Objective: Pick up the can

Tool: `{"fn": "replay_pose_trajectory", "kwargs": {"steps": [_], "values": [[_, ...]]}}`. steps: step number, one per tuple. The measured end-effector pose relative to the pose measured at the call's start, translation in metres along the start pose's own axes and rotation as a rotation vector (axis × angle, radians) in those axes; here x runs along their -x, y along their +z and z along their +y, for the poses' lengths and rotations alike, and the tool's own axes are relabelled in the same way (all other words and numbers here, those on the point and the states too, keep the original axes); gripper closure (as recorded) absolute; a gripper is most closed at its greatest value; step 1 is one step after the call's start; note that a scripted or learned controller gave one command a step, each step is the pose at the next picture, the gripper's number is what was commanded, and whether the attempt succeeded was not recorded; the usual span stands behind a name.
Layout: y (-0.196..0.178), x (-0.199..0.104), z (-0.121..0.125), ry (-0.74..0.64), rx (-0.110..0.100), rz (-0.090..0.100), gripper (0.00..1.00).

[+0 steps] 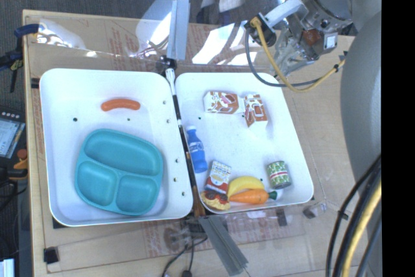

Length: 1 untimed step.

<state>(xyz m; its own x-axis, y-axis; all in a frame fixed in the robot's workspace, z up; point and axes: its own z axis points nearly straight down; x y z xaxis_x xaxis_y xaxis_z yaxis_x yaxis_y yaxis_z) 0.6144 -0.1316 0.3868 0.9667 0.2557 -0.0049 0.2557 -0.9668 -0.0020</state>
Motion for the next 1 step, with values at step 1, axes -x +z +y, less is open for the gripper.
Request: {"fn": "replay_pose_trajectory", "kwargs": {"steps": [1], "values": [[-0.0548,0.0450,-0.0252,-0.094,0.000,0.005,1.00]]}}
